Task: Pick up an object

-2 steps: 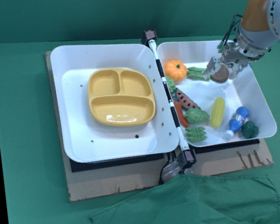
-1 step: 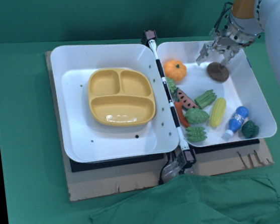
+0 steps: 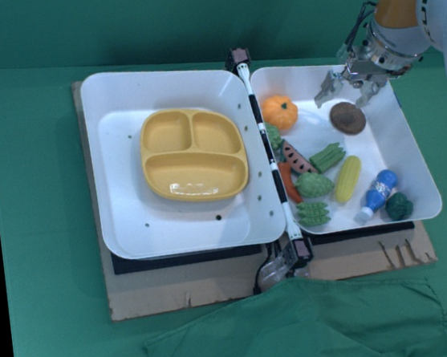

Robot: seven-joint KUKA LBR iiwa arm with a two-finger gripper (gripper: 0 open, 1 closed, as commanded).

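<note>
My gripper point(image 3: 347, 88) hangs with jaws spread wide, grasping nothing, just above the brown round object point(image 3: 348, 118) in the right bin point(image 3: 415, 160); its slightly longer axis runs left-right.

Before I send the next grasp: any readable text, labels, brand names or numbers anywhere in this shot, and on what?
None can be read.
The blue bottle in the right bin has a pale band that may be a label; too small and blurred to read.
The yellow divided plate in the left bin shows no markings.
The end effector, open above the brown round item, shows no legible marking.
</note>
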